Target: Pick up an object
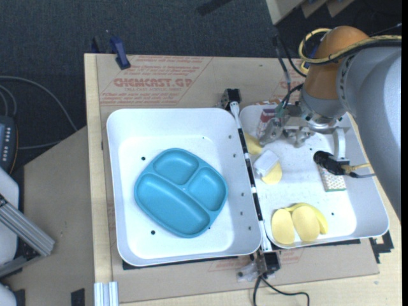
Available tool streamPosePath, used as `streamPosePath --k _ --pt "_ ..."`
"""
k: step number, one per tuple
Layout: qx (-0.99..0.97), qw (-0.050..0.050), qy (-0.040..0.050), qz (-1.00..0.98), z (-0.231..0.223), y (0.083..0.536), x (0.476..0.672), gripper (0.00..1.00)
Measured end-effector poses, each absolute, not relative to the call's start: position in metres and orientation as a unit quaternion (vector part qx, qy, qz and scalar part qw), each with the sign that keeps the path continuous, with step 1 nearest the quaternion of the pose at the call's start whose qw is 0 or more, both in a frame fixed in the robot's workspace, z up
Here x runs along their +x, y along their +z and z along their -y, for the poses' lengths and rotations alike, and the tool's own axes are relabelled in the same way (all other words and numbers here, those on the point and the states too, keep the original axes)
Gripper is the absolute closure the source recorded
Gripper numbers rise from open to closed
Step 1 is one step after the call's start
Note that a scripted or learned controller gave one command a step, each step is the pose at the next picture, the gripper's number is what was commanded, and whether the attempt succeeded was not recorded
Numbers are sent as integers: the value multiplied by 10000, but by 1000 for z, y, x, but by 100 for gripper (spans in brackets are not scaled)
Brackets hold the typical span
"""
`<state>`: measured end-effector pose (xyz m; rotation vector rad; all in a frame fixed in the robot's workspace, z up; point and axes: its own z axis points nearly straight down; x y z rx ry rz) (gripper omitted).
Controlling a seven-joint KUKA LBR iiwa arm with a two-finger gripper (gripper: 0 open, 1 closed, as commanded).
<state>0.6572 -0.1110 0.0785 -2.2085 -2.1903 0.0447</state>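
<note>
Gripper (275,131): lowered into the right bin (363,203); finger spread cannot be told, and nothing is seen between the jaws.

Pale yellow piece (268,166): just below the jaws. Judged light, smooth, possibly slippery; best taken across its narrow width.

Yellow rounded objects (298,224): well below, at the near wall.

Blue divided plate (181,191): far left, in the other bin (127,132); rigid, awkward to pinch.

The arm (376,75) is a thick, smooth grey tube with a rounded orange band (331,59), yellow cable looped over it; its wrist (299,123) looks metallic, detail blurred.
</note>
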Motion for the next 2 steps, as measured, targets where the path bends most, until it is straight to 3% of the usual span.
streamPosePath --k 1,2 --pt "-7092 118 105 7048 109 97 660 0" --pt "-7090 148 111 7049 137 79 658 0"
